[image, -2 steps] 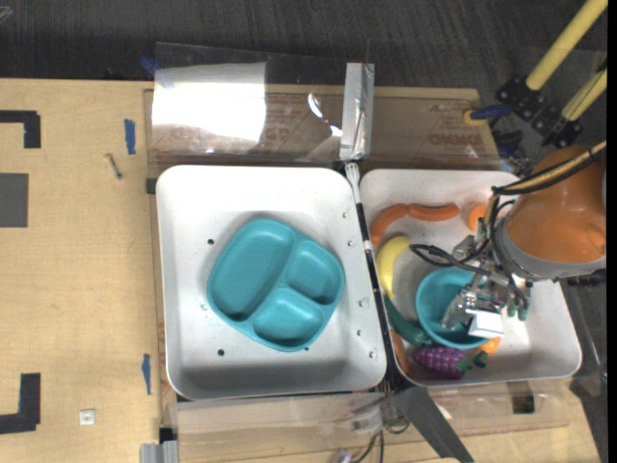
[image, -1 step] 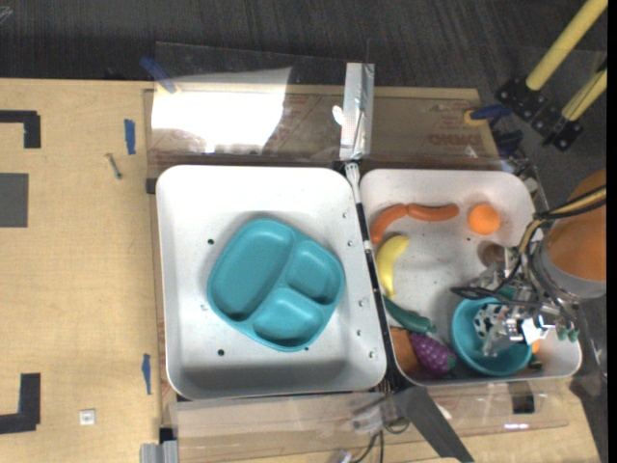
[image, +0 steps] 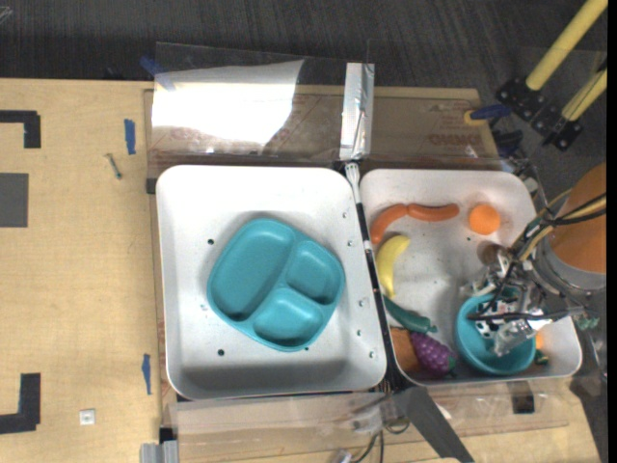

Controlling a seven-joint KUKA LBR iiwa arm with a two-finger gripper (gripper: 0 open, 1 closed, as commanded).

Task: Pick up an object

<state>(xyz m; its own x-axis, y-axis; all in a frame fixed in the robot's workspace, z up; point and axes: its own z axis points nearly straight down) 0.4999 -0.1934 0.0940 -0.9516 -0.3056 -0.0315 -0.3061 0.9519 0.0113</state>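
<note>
Fingers (image: 503, 328) over teal bowl (image: 479, 347), right bin (image: 439, 183).

One camera watches me from above the bench (image: 67, 258), fixed and tilted, so it looks down at a slant. Both white bins fit in its frame: the left bin (image: 183, 287) mid-frame, the right bin (image: 439, 186) toward the right edge, where my arm (image: 583, 234) comes in. It stands far enough off to show floor beyond the bench's far edge.

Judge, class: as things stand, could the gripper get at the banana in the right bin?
Probably yes. The banana lies uncovered on the bin floor by the left wall, nothing on top of it, and the gripper is above the blue bowl in the same bin.
</note>
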